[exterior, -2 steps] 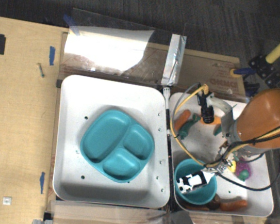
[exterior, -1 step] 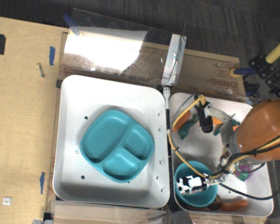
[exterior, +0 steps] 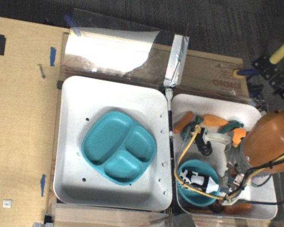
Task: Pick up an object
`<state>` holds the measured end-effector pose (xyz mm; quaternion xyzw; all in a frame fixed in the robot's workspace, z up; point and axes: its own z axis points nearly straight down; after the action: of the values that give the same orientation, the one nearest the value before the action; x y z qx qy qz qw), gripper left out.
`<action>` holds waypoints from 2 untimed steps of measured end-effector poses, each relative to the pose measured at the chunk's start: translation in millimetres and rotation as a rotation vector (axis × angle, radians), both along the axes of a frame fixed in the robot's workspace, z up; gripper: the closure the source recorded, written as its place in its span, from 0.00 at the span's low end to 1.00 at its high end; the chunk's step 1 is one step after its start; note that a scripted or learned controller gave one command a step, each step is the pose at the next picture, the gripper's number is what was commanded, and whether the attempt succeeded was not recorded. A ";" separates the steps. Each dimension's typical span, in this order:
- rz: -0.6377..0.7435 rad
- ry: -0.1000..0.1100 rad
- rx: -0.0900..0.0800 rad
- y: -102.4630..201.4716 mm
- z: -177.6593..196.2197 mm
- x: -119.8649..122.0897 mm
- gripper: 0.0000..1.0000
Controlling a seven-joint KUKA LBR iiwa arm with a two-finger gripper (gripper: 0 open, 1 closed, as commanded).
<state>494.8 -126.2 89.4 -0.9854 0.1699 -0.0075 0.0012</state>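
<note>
1. Near edge: two white bins side by side. Left bin has broad bare floor around a teal divided plate, which lies about mid-bin, tilted diamond-wise, three compartments, apart from every wall.
2. Right bin is crowded. At its near left sits a teal bowl, round, with black-and-white items inside that are too small to name. The bowl lies just beside the divider between the bins and close to the near wall.
3. Arm comes in from the right over the right bin; its orange band covers the bin's far right part. Yellow cable loops from it across the bowl's rim.
4. Gripper sits low at the bowl's right edge, amid wires. Cannot tell how its fingers stand, nor whether anything is in them.
5. Farther in the right bin: a jumble of orange pieces and a teal bit near the far wall, packed close together, left of the arm.
6. Beyond the bins: a clear plastic sheet and cardboard.
</note>
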 end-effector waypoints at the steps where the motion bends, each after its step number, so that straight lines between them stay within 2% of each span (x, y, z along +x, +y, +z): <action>1: 0.146 0.005 0.002 -27.8 -1.1 3.4 1.00; 2: -0.229 0.005 0.001 -23.5 -0.4 -1.0 1.00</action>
<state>493.8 -149.7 89.0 -0.9595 0.2815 -0.0051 0.0006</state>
